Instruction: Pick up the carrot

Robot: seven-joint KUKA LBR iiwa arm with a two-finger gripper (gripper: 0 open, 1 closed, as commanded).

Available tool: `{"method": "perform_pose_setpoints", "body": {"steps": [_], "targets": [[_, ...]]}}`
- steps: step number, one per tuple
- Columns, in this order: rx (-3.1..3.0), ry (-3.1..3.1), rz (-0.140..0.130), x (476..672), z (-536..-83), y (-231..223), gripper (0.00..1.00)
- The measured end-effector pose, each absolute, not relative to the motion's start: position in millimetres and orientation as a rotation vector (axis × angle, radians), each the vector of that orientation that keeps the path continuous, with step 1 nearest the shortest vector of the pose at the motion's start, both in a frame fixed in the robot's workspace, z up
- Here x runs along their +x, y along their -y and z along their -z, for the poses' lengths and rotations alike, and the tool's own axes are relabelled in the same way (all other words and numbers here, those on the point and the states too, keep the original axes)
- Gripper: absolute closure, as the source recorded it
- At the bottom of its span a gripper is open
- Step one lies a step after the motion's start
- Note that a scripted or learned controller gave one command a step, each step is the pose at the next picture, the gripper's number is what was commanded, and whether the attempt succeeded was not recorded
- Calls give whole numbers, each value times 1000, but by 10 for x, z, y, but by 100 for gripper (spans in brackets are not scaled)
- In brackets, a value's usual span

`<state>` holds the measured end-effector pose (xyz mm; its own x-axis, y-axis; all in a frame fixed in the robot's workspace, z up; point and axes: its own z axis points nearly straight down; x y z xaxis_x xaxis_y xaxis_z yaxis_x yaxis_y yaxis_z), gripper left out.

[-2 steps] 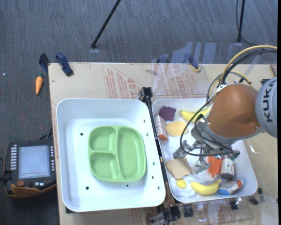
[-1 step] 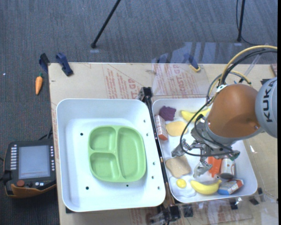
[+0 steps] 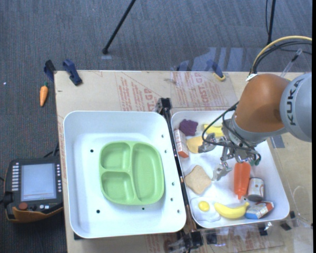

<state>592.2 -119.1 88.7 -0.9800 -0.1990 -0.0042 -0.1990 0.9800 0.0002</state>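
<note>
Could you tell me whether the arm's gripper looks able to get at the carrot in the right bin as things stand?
Probably yes. The gripper hangs right over the carrot's upper end, and nothing lies on top of it.

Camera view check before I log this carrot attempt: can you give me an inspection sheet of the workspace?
Surface: cardboard-topped bench bearing two white bins, left bin and right bin.
Job's things: carrot lying in the right bin, not lifted.
Clutter: green tray in the left bin; bread slice, banana, fried egg, purple piece, small cans in the right bin.
Grippers: gripper just above the carrot's top end; finger state unclear.
Cables: yellow and black hoses on the arm.
Surroundings: control pendant, second carrot on the carpet, tripod leg.
</note>
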Motion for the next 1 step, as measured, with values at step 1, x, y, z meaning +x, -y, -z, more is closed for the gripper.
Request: {"method": "perform_pose_setpoints", "body": {"steps": [1], "targets": [[-189, -3140, 0, 5110, -867, 1731, 0]]}}
